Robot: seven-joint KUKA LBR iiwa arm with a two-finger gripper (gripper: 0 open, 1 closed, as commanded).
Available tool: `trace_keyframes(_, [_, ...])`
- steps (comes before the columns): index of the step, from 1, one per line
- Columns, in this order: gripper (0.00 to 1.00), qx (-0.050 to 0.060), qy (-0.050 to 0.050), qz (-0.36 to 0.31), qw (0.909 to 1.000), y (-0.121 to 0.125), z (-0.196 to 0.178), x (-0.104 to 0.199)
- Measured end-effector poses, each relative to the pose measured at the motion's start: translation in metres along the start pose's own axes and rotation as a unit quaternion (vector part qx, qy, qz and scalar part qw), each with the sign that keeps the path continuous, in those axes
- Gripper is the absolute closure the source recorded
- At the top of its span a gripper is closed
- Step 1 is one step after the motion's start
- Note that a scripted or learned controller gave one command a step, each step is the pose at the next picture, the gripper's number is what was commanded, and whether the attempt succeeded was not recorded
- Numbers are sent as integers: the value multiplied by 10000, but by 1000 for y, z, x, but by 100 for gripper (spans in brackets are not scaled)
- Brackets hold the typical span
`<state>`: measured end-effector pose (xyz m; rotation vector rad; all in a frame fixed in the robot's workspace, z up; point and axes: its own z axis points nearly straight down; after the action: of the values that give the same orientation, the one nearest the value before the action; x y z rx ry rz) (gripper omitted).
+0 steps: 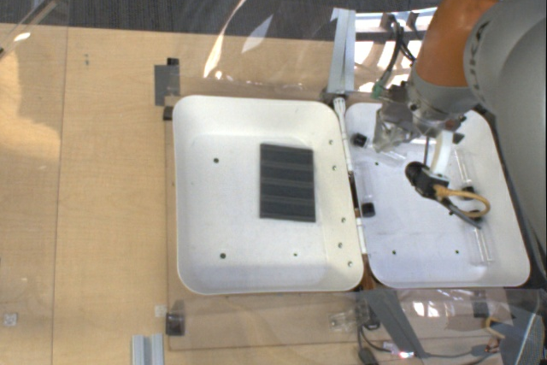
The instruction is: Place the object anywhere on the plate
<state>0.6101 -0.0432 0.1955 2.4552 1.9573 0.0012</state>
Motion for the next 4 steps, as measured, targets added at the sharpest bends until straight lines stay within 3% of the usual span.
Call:
trace_keyframes(1, [100,-16,10,305,9995,7,-38,83])
trace_keyframes(2, [100,-2,3,587,9983,25,-8,151])
trace_keyframes(3, [100,-7,16,-1164,9932,-31,-5,196])
trace_keyframes(4, [100,-7,12,-823,9966,2,7,254])
